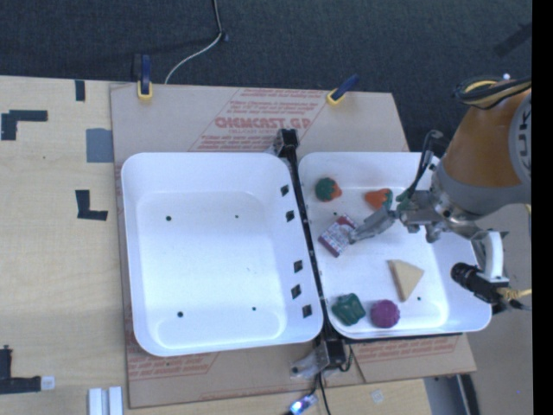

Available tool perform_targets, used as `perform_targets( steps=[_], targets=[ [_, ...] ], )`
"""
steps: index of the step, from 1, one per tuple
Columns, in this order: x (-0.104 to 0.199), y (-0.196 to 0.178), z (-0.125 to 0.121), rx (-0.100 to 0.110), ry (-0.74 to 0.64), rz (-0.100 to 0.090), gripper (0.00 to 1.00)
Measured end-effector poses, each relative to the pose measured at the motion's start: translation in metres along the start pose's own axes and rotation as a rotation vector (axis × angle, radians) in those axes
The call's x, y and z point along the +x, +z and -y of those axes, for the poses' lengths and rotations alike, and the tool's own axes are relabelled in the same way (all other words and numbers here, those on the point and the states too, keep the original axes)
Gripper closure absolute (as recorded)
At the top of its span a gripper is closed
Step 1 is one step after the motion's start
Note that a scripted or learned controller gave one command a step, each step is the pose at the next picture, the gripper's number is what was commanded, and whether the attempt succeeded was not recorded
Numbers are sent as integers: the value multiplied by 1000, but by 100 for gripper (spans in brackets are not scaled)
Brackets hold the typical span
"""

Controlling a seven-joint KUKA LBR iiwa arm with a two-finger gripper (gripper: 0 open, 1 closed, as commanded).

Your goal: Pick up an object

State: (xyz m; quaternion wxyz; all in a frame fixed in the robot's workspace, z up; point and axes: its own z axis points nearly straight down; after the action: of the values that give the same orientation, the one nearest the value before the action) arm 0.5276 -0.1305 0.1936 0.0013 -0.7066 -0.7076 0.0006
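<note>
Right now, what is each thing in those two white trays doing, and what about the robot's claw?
gripper: low in the right bin, beside the pink block
pink block: lying flat
green ball: resting, untouched
orange piece: resting
tan wedge: lying flat
green block: resting
purple ball: resting
left bin: sitting flat

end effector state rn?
End effector: cannot be told; low in the right bin, beside the small pink-purple packet.

Both bins [207, 167] are white. In the right one lie a dark green ball [327, 188], an orange lump [378, 199], a tan wedge [404, 278], a green block [349, 308], a purple ball [385, 314].
</note>
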Motion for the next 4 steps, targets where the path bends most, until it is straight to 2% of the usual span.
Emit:
perform_targets(
  steps=[1, 2, 3, 4],
  targets=[
    [97, -22, 46, 2, -9, -4, 0],
    [91, -30, 45, 2, -2, 0, 100],
    [117, -127, 43, -10, -4, 1, 100],
    [185, -159, 44, -4, -7, 0, 100]
  ],
)
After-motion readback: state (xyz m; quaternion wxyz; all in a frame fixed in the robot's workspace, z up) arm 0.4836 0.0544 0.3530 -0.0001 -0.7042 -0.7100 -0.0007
